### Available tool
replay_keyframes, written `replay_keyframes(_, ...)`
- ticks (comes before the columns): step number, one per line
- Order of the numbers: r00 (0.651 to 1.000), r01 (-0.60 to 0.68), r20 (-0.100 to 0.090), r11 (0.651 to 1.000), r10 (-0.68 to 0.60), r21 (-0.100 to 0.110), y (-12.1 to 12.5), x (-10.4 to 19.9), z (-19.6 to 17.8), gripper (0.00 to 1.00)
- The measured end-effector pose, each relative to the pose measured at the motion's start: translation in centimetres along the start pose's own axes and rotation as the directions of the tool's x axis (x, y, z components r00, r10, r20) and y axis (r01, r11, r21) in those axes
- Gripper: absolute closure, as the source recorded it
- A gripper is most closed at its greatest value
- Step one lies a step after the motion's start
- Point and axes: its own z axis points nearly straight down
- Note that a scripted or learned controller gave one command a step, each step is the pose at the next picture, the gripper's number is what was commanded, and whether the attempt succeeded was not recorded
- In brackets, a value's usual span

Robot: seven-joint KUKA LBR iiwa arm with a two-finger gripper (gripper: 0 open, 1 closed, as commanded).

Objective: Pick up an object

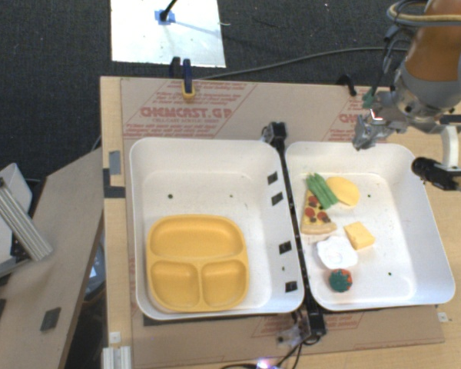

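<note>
Task things: small toy foods lie in the right bin [434,264], all below and to the left of the pincer [366,138], none touching it.
Green bean [320,188]: ribbed green stick, slanted, nearest the pincer with the yellow disc beside it.
Yellow disc [343,191]: smooth rounded piece, touching the bean's right side.
Pizza slice [316,217]: flat wedge with red dots, under the bean's lower end.
Cheese block [359,235]: smooth yellow cube, further below the pincer.
White round piece [336,253]: pale, glossy, just below the cheese.
Green ball [339,280]: knobbly, with a red patch, furthest of the foods from the pincer.
Pincer: grey metal, hanging over the right bin's far rim; I cannot tell how its fingers stand, and nothing shows between them.
Yellow tray [199,263]: matte plastic with three compartments, in the left bin [207,156], far left and below the pincer.
Worktop [215,106]: brown board with red print.
</note>
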Motion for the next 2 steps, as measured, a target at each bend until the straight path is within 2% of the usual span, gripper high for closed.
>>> replay_keyframes(1,1.000,0.001,-0.001,1.000,-0.001,0.008,-2.3,4.2,1.8,1.00)
replay_keyframes(2,1.000,0.001,-0.002,1.000,-0.001,0.007,-4.5,8.3,1.4,1.00)
